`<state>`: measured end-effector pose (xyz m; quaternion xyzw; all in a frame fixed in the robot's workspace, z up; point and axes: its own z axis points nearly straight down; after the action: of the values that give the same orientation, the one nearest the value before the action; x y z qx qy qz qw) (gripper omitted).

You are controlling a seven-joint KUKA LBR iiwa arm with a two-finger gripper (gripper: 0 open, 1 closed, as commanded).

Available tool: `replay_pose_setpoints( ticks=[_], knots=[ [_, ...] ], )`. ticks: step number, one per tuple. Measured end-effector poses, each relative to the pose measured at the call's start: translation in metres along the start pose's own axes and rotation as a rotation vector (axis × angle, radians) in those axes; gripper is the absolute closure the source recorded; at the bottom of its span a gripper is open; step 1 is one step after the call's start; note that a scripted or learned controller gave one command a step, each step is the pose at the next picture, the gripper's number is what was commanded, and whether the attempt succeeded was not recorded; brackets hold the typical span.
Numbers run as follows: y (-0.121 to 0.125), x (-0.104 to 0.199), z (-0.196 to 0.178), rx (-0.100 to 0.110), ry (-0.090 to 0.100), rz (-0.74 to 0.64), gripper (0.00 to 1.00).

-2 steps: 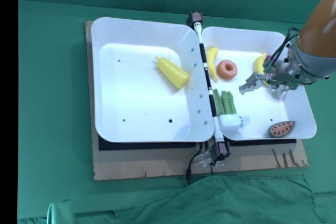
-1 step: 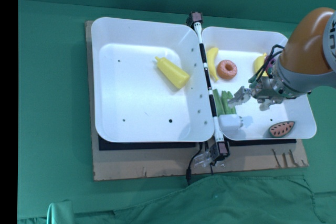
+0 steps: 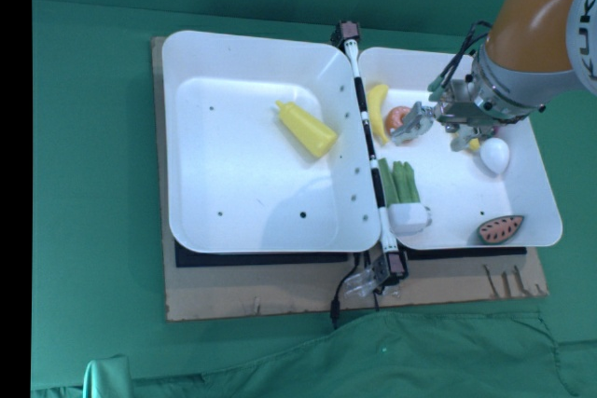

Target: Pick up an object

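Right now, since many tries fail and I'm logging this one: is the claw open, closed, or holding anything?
Claw: cannot be told; it sits over the right white bin.

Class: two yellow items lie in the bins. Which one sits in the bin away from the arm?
The yellow mustard bottle, lying alone in the left bin. The banana lies in the right bin, beside the divider.

backdrop: green cloth point(image 3: 93, 154) | base: brown cardboard sheet point(image 3: 280, 294) | light: even, soft shadows
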<state>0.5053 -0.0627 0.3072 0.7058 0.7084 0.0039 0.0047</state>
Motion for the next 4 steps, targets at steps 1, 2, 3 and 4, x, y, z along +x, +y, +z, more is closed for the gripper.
replay_pose_setpoints(
  ticks=[1,2,3,4],
  knots=[
    [0.066,0.057,-0.084,-0.005,0.001,-0.002,0.00],
    [0.063,0.051,-0.092,0.001,-0.001,0.009,1.00],
    [0.058,0.154,-0.063,0.013,0.004,-0.005,1.00],
    [0.128,0.200,-0.074,0.001,0.002,0.002,1.00]
  ],
)
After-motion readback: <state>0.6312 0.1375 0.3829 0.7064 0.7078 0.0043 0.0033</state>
